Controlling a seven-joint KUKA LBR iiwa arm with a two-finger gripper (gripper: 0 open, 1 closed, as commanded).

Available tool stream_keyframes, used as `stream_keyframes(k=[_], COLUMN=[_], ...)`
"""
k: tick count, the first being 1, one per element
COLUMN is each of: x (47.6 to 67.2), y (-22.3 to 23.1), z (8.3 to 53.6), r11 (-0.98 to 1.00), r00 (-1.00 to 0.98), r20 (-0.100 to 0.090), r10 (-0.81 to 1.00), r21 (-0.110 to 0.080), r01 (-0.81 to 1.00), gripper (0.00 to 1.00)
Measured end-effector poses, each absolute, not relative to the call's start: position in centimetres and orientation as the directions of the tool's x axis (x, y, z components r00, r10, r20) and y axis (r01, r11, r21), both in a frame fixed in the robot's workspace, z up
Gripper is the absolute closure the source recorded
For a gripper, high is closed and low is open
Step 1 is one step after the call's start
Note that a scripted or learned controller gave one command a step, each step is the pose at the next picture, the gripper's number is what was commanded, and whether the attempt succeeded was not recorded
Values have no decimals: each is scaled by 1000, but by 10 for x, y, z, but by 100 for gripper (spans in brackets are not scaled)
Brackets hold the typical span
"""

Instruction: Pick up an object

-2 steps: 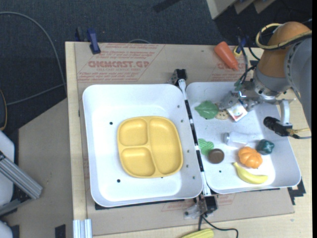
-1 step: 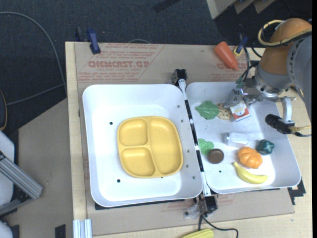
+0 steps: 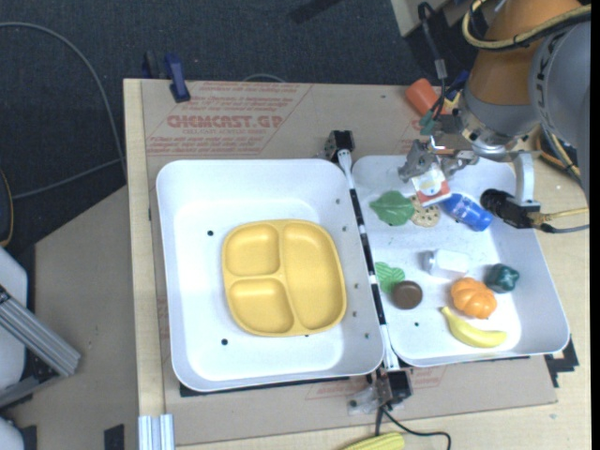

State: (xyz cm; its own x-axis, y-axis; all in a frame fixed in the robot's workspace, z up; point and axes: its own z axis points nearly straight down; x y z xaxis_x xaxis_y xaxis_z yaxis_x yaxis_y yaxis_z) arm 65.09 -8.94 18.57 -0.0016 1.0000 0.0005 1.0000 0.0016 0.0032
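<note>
Claw [image 3: 429, 169], finger state indiscernible, hovers at 12 o'clock of the right bin [image 3: 553, 331] over a red-white item [image 3: 430, 190] wedged between green leaf [image 3: 393, 207], cookie [image 3: 427, 217] and blue packet [image 3: 466, 211]; crowding risks a snagged neighbour or missed pinch.

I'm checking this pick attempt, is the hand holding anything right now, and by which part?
It cannot be told. The hand sits low over the small red and white object at the back of the right bin, but no grip is visible.
</note>
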Motion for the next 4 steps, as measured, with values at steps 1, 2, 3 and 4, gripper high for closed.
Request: stream_keyframes(k=[1,2,3,4], x=[624,602,600,555], y=[-29,28,16,-6], z=[213,238,200,192], r11=[1,2,-1,-1], r00=[-1,-2,1,1], r20=[2,1,0,0], r10=[1000,1000,1000,1000], r21=[-2,-2,-3,-2], r01=[1000,1000,1000,1000], gripper=[100,100,100,100])
